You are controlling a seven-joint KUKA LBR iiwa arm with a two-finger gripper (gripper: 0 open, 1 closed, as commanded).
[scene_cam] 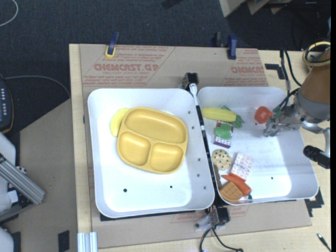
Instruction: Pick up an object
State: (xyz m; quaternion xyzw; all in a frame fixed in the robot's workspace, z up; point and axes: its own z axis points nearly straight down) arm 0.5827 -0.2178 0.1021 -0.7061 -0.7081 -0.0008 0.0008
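the gripper (272, 126) is low in the right bin (294, 190); i cannot tell its state. one red tomato (262, 114) lies just beside it, one corn cob (219, 114) farther left.

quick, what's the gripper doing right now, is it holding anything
Gripper: low in the right bin beside the red toy; open or closed cannot be told, and nothing visibly held.

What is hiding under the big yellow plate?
A yellow thing pokes out from under the yellow plate at its left edge. The plate covers the rest of it, so what it is cannot be told.
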